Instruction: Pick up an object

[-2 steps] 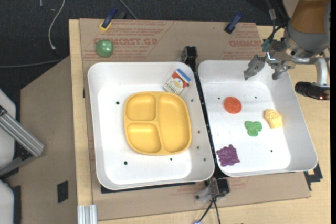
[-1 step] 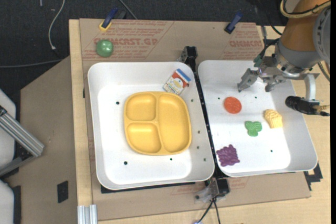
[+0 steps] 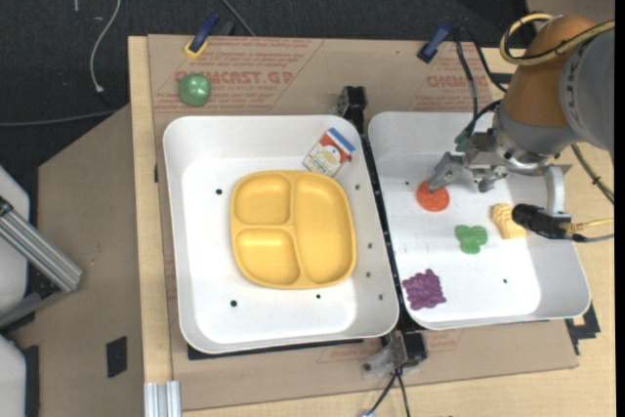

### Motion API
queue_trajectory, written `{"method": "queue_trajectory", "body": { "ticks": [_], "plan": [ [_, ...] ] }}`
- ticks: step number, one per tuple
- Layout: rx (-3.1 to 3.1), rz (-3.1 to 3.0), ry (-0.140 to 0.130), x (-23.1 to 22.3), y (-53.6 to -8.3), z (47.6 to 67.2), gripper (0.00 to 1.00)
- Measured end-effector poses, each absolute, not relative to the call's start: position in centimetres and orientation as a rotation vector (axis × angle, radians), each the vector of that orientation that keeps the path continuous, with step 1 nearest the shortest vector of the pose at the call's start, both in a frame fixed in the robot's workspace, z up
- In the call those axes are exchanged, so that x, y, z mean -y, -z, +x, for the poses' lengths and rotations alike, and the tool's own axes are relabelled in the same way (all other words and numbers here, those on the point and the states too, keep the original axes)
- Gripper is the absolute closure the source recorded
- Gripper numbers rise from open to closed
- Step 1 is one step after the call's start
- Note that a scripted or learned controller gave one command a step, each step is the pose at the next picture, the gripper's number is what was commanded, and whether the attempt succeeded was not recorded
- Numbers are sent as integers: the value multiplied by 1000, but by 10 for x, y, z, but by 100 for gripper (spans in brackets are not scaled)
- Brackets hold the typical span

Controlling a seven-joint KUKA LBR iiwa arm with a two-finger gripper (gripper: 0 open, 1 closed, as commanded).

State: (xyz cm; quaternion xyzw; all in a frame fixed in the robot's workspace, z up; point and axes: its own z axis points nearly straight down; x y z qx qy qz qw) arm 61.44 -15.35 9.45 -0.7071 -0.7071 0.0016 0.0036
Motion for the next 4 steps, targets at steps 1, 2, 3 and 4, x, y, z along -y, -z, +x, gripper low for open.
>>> {"method": "queue_trajectory", "body": {
  "ticks": [1, 2, 3, 4],
  "plan": [
    [2221, -2221, 2, 154, -109, 617, 100],
    [2227, -2224, 6, 146, -171, 619, 100],
    [2227, -2224, 6, 146, -215, 621, 100],
    [2224, -2214, 1, 102, -222, 606, 100]
  ]
}}
